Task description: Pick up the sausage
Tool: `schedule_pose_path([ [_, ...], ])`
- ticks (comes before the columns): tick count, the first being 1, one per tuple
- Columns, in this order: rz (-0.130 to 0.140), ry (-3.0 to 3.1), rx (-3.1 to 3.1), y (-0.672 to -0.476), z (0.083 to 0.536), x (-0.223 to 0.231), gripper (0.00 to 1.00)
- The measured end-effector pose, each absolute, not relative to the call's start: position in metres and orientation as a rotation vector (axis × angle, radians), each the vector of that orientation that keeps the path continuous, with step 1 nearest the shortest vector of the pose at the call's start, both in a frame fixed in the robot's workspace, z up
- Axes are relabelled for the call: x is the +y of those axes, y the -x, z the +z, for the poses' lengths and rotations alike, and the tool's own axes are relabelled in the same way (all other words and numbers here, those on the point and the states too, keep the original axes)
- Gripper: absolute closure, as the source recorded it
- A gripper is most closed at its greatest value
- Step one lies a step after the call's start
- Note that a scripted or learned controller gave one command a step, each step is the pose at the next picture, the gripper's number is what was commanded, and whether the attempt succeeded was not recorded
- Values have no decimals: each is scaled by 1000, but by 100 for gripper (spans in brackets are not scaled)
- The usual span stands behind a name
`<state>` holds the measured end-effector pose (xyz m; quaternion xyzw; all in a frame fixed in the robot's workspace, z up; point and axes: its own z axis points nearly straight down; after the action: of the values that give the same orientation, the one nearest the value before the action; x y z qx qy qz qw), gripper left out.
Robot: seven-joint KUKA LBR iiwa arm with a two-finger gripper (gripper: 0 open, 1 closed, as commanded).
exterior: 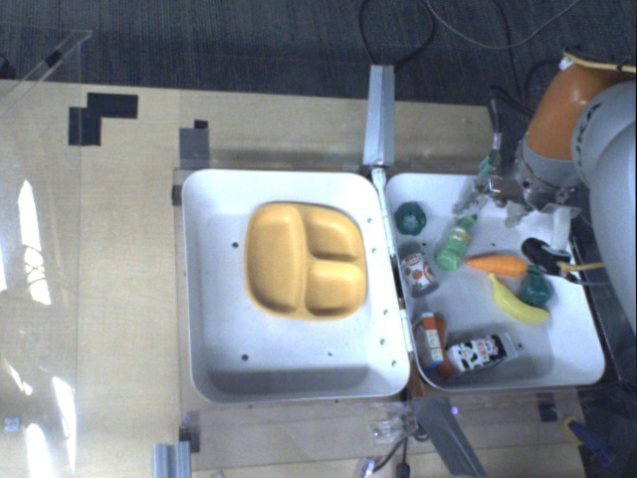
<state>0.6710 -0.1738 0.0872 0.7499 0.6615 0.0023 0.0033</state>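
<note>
Two white bins (199,297) are set on the pale bench (100,267) over dark carpet (199,8). One sausage (431,340) is seen by the right bin (582,352)'s near-left corner; the gripper (495,189)'s state cannot be told.

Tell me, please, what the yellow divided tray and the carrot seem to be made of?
The yellow tray looks like moulded plastic with a smooth, matt to slightly glossy finish: rounded compartments, even colour. The carrot is probably a plastic toy: uniform orange, smooth surface, though it is too small to be sure.
</note>
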Motion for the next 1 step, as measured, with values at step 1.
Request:
schedule_pose_path([
  [1,8,-2663,1663,-635,87,-129,0],
])
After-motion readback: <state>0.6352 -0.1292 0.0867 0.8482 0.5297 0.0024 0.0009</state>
